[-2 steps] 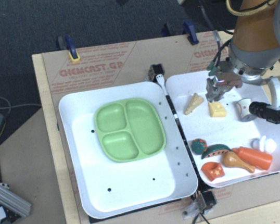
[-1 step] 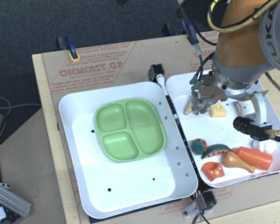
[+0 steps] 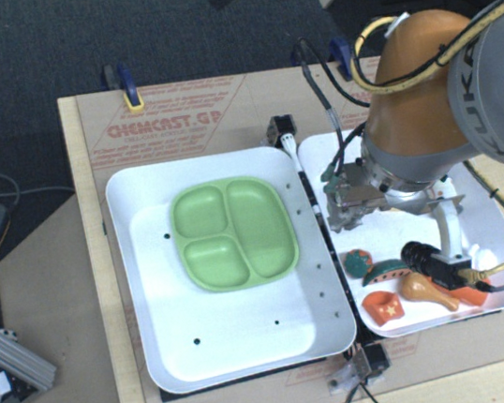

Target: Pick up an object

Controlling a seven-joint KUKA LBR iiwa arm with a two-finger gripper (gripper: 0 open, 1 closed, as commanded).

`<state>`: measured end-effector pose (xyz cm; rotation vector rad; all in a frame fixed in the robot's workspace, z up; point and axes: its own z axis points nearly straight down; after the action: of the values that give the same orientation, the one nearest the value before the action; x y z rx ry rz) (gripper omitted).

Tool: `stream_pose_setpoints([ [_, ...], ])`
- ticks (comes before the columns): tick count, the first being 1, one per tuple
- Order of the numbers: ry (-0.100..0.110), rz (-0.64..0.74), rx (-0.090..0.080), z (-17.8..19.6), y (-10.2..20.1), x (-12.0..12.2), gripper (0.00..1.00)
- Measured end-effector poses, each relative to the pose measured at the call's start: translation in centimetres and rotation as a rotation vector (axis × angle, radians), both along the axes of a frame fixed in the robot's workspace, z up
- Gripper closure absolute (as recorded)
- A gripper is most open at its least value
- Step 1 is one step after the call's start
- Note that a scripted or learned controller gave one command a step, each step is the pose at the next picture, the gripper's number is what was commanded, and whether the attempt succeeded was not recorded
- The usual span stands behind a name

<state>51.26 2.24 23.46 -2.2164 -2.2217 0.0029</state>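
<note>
At the near end of the right-hand shallow white bin (image 3: 490,205) lies a cluster of small things. An orange plastic cup-like piece (image 3: 381,306) sits closest to the near rim. Just beside it, at its 3 o'clock, is a tan pear-shaped toy gourd (image 3: 422,289), its long axis running roughly 10 to 4 o'clock. A little farther in, a small round green-and-red ball (image 3: 357,262) sits just beside a teal curved piece (image 3: 384,270).

Beyond them the gripper (image 3: 342,202) hovers over the bin's left side. I cannot tell from above whether it is spread or closed, and nothing shows in it.

The ball lies at about 6 o'clock from the gripper, so it looks the likeliest pick. At 9 o'clock, a pale green divided plate (image 3: 235,233) rests in the left-hand white bin (image 3: 147,260).
</note>
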Motion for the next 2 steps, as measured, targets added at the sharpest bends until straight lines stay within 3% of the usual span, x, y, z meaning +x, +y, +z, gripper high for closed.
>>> stream_pose_setpoints([
  [1,0.000,-0.001,-0.001,-1.49,1.30,0.78,1.00],
  [2,-0.005,-0.002,-0.001,-0.66,1.19,0.85,1.00],
])
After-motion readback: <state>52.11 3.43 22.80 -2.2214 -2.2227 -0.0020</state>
